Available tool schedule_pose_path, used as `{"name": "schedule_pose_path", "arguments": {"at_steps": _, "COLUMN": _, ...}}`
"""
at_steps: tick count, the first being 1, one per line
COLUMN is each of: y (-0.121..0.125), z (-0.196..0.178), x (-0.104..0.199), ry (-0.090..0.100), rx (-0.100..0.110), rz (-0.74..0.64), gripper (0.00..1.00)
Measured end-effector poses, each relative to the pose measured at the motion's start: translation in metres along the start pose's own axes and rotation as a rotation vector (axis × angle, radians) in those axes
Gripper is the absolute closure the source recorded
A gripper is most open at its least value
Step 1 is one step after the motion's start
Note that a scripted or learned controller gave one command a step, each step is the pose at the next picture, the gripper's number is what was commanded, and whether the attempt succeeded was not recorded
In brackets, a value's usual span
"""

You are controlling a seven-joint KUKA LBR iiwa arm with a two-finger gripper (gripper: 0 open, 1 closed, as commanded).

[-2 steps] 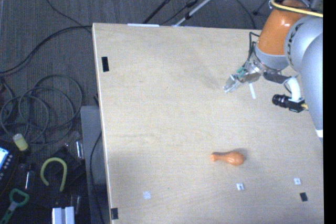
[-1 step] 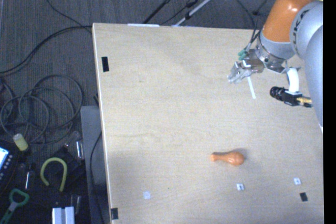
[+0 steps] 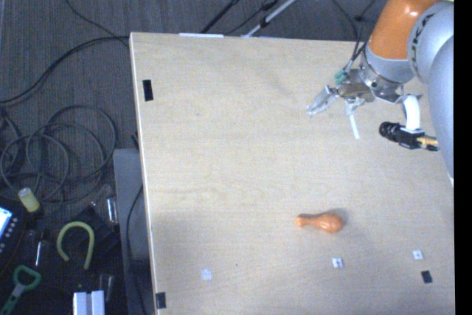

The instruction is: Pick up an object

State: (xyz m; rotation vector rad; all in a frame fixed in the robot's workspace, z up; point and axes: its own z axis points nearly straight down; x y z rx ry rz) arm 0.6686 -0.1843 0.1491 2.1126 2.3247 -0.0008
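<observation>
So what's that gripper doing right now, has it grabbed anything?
Gripper: open, holding nothing. The orange object lies apart on the bench.

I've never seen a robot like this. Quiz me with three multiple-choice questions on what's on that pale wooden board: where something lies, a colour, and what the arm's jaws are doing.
1. The small pear-shaped object lies:
A. lower on the board than the gripper
B. between the jaws
C. on the floor

2. Its colour:
A. blue
B. orange
C. green

3. The jaws are:
A. clamped on it
B. spread open, holding nothing
C. pressing it down

Answers: 1 A, it rests on the pale wooden board well apart from the gripper; 2 B, plainly orange; 3 B, fingers splayed, nothing between them.
</observation>
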Motion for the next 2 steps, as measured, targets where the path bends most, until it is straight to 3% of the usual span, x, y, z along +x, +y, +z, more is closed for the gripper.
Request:
{"name": "schedule_pose_path", "arguments": {"at_steps": 1, "y": -0.004, "z": 0.065, "x": -0.039, "ry": -0.002, "rx": 0.0, "rz": -0.449, "gripper": 0.0}}
{"name": "schedule_pose_path", "arguments": {"at_steps": 2, "y": -0.003, "z": 0.055, "x": -0.039, "ry": -0.001, "rx": -0.004, "rz": -0.448, "gripper": 1.0}}
